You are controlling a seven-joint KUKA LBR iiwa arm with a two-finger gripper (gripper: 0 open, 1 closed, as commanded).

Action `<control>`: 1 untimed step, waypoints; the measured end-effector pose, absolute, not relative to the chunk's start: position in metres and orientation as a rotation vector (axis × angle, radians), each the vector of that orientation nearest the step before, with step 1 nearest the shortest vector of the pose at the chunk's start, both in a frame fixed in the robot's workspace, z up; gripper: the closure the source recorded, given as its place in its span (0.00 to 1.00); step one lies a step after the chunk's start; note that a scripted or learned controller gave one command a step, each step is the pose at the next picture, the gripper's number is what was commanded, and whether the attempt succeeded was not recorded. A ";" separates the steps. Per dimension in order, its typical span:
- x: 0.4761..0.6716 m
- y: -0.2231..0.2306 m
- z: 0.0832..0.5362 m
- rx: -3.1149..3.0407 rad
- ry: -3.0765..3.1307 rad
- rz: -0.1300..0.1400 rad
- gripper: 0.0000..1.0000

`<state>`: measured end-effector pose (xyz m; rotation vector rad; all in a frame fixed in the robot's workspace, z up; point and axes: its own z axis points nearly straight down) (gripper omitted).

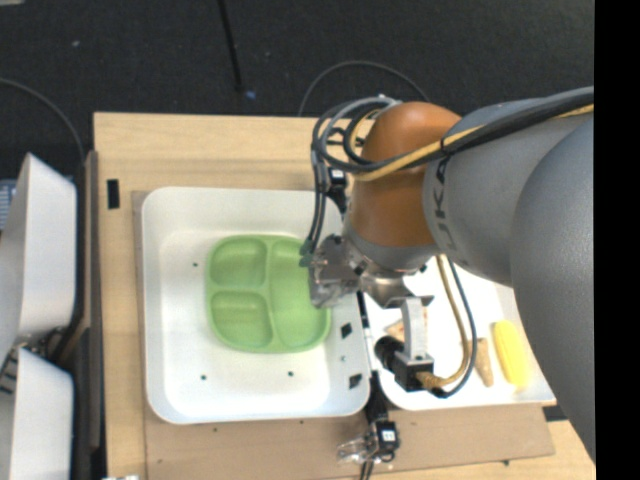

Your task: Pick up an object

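Arm (480, 198): grey with an orange band, coming in from the right of the frame and covering most of the right bin.
Hand (325, 286): a metal block at the centre, above the right edge of the green plate; its tips are hidden beneath the wrist, so I cannot tell how the hand is set.
Green plate (262, 293): a divided tray with three compartments, lying flat in the middle of the left bin; its right rim is partly covered by the hand.
Left bin (170, 368): white and shallow, at centre left, fully in view apart from its right wall behind the arm.
Right bin (520, 398): just a strip at lower right is visible.
Yellow object (510, 353): long, in the right bin near the frame's right side.
Tan stick (484, 361): just beside the yellow object, shape hard to make out.
Cables (345, 133): dark loops above the orange band.
Surface (200, 148): pale wood under both bins.
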<state>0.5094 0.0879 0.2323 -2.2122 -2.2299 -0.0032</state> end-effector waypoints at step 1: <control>0.510 0.085 0.232 -2.218 -2.225 -0.002 0.00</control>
